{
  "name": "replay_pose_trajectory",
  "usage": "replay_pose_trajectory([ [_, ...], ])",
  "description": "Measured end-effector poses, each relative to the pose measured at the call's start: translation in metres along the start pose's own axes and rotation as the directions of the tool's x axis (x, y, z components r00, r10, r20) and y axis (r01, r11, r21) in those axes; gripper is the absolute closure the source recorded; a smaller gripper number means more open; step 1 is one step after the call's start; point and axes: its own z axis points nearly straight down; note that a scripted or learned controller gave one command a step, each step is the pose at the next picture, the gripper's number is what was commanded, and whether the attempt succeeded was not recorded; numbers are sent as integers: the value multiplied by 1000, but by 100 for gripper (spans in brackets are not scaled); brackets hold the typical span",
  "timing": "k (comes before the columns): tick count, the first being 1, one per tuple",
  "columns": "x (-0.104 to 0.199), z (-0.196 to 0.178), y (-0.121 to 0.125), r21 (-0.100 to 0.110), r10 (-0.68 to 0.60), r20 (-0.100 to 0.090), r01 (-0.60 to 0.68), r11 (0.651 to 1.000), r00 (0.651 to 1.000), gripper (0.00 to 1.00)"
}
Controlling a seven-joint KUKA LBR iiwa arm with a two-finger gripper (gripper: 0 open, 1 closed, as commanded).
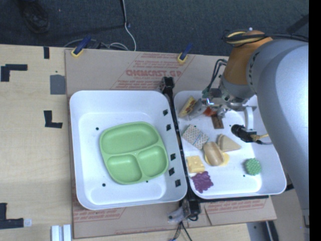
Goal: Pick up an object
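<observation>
where the arm comes in from the right, the gripper point(214, 104) hangs over the far part of the right bin point(271, 186); whether it is open or closed cannot be told, and nothing is seen held in it. just on its near side lies a small reddish-brown block point(217, 121), its long axis running roughly from the bin's far edge toward the near edge, tilted a little. whether the block touches the gripper is unclear. to the left of the gripper, a yellow-and-brown piece point(188, 106) lies on a slant near the bin's far left corner. nearer the camera sit a checkered waffle point(194, 136), a bread roll point(213, 154) touching a tan wedge point(229, 143), a yellow cheese square point(194, 163), purple grapes point(202, 182) and, well apart to the right, a knobbly green ball point(253, 166). the left bin point(80, 109) holds a green divided plate point(133, 152). both bins rest on a cardboard sheet point(145, 72) on the tabletop point(30, 144).
</observation>
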Motion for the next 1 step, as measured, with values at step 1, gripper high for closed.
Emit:
replay_pose_trajectory([
  [1, 11, 0, 4, 13, -1, 17, 1, 1000, 1000, 0],
])
